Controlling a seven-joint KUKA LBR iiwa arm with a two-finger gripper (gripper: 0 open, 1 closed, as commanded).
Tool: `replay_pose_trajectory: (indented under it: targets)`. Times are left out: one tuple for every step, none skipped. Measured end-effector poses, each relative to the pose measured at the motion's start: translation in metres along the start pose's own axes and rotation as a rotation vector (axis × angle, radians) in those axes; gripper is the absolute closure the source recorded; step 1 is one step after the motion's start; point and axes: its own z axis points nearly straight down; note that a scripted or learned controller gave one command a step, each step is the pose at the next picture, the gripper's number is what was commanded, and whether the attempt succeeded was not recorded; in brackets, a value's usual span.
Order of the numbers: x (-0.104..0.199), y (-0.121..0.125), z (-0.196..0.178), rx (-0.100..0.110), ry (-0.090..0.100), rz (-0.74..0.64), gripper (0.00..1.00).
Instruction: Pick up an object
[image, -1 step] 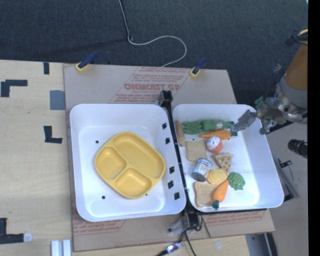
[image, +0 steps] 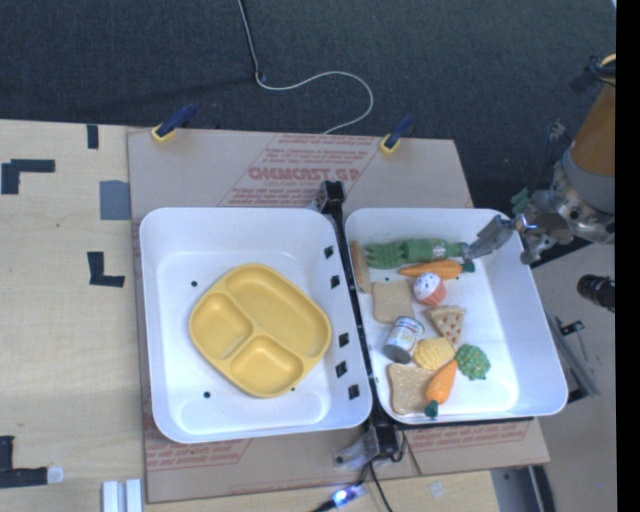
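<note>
Glossy yellow three-compartment tray (image: 260, 328) fills the left bin; the metal claw's (image: 487, 240) opening I cannot tell.

Arm (image: 600, 140) cut off by the right edge

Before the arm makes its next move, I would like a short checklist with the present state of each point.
1. Pincer over the right bin, at its far right corner: ok.
2. Pincer open: cannot tell.
3. Object held: not ok, none seen.
4. Nearest targets, green toy and long carrot, unobstructed: ok.
5. Yellow tray in left bin, out of the way: ok.
</note>
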Motion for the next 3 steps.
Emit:
replay_pose_trajectory:
  targets:
    - [-0.002,0.007,0.049,0.005,0.000,0.000,0.00]
    - [-0.011,0.008,0.102,0.006,0.000,0.001,0.00]
    - [-0.014,0.004,0.167,0.006,0.001,0.001,0.00]
